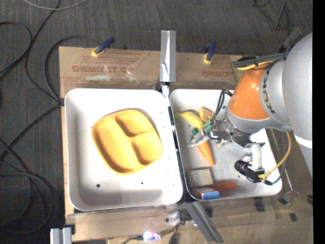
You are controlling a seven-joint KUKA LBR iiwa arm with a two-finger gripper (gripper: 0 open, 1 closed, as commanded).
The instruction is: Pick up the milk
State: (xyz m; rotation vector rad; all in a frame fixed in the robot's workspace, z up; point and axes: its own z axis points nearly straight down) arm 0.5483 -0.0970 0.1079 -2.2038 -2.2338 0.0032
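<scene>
In the right bin [274,189], a small white and blue box [205,193] lies against the front wall; it looks like the milk carton. My gripper [207,132] hangs over the middle of that bin, well behind the box. It sits just above the green top of an orange carrot [205,151], and the wrist hides its tips. The grey arm with its orange band [249,98] reaches in from the right and covers the back right of the bin.
A yellow banana [189,118] lies at the back of the right bin. A speckled tan block [201,177] and an orange-red piece [226,186] lie near the white and blue box. A yellow divided plate [128,140] sits in the left bin [76,187]. A black cable connector [246,169] hangs below the wrist.
</scene>
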